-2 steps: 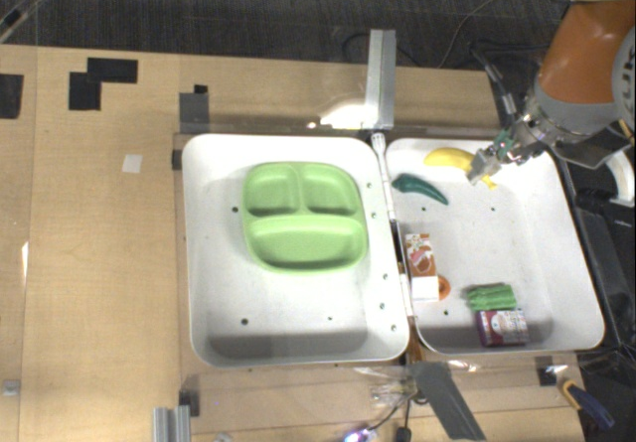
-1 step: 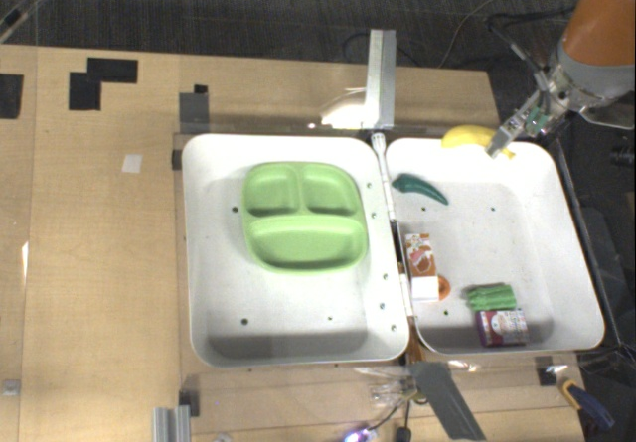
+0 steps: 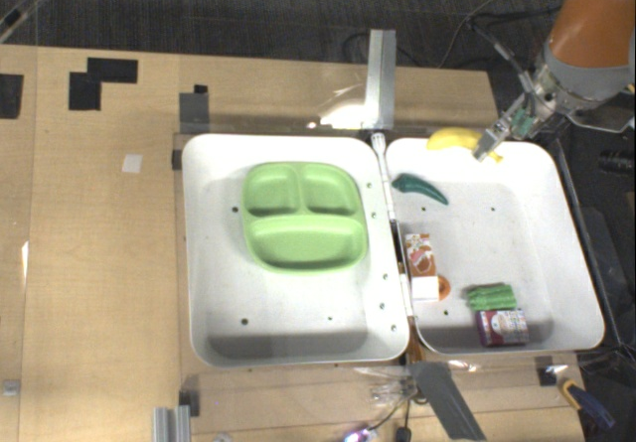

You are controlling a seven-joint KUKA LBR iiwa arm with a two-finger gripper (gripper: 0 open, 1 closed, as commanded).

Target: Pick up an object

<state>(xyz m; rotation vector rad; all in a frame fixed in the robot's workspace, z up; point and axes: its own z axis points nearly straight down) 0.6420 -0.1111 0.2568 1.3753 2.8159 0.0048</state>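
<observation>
The gripper (image 3: 490,146) hangs over the far edge of the right bin (image 3: 517,194), its tip just right of a yellow object (image 3: 452,140) lying on that bin's back rim. A dark green curved object (image 3: 420,188) lies in the bin's far left part. Near the left wall a small red-and-white packet (image 3: 420,254) sits above an orange-and-white piece (image 3: 428,287). Toward the front right, a green object (image 3: 490,296) rests against a dark maroon can (image 3: 502,327). Nothing shows between the fingers.
The left bin (image 3: 214,321) holds a light green divided plate (image 3: 303,215). A metal post (image 3: 382,82) rises behind the seam between the two bins. The orange band of the arm (image 3: 593,13) is at the top right. Cables run across the dark floor behind.
</observation>
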